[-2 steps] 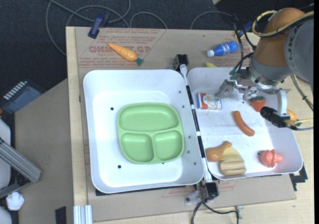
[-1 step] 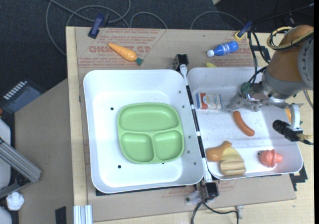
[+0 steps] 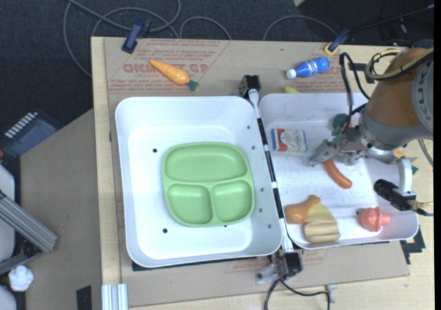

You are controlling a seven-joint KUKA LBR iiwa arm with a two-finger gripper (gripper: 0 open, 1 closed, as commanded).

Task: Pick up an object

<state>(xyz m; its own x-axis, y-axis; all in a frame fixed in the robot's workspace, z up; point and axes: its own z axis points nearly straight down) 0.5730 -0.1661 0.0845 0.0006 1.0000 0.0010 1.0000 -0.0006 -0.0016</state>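
Your pincer (image 3: 331, 156) sits low in the right bin (image 3: 303, 107), its tip right at the upper end of the orange sausage (image 3: 338, 173). You cannot tell how far it is open, nor whether it has hold of anything. Beside it in that bin lie a small white carton (image 3: 289, 140), a tan toy (image 3: 313, 219) and a pink toy (image 3: 372, 219). The left bin (image 3: 138, 129) holds a green divided plate (image 3: 207, 183). On the tabletop (image 3: 110, 95) behind the bins lie a toy carrot (image 3: 171, 72) and a blue bottle (image 3: 309, 68). Cables loop over the dark floor (image 3: 41, 40).
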